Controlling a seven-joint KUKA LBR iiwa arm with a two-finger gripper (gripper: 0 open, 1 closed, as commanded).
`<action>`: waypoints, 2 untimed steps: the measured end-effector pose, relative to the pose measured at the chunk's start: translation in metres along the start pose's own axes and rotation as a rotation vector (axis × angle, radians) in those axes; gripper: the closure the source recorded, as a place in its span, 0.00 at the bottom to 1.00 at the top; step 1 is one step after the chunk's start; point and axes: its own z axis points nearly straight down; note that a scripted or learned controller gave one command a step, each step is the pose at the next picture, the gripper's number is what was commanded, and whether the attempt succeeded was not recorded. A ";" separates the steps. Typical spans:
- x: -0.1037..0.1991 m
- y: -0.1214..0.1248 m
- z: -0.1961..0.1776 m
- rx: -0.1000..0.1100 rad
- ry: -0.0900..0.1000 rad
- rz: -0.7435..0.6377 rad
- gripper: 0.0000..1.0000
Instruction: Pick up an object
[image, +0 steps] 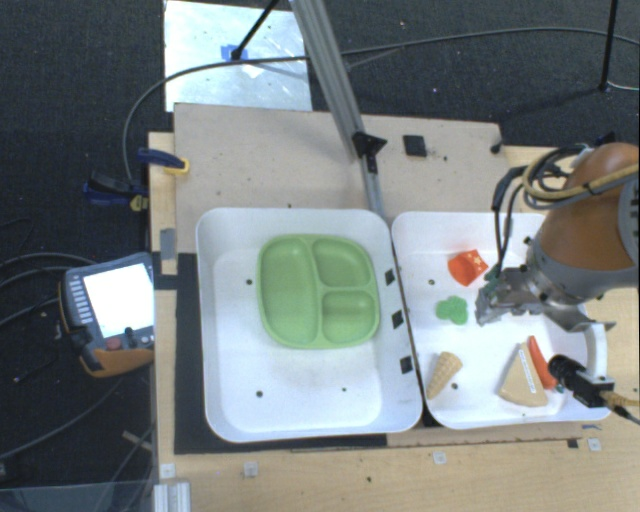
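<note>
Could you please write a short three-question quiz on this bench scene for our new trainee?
1. Which bin holds the green divided plate?
2. True or false: the green broccoli piece lies between the gripper and the bins' shared edge.
3. Which item is nearest the pizza slice: A, orange piece; B, ice-cream cone; C, plate?

Key: 1. The left bin. 2. True. 3. B.

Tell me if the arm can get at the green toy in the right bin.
Probably yes. The green toy lies in the open on the bin floor, just left of the end effector, with the orange toy and the cone apart from it.
</note>
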 end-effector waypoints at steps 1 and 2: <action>0.003 -0.004 -0.060 -0.001 0.000 -0.001 1.00; 0.003 -0.003 -0.068 -0.001 0.000 -0.001 1.00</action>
